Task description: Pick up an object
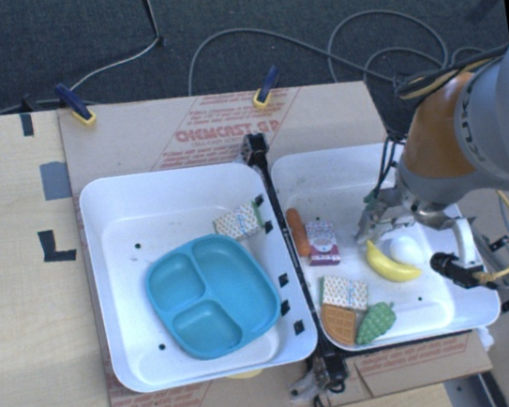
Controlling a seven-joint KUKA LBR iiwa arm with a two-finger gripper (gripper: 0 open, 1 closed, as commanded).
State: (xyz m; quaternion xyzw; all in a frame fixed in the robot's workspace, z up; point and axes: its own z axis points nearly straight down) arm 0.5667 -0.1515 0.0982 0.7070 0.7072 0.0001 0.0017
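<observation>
Yellow banana (391,264) partly hidden beneath claw (377,217).

two shallow white plastic bins sit side by side on a flat cardboard sheet (215,128). the left bin (112,266) holds a blue three-compartment plastic tray (211,294), with a small patterned packet (237,222) just behind the tray's far right corner. in the right bin (460,309), an orange carrot-shaped stick (295,230) lies along the left wall, a small printed carton (322,243) just right of it, a yellow toy banana (391,263) further right, and a waffle-patterned block (343,308) beside a green bumpy toy (375,321) at the front.
</observation>
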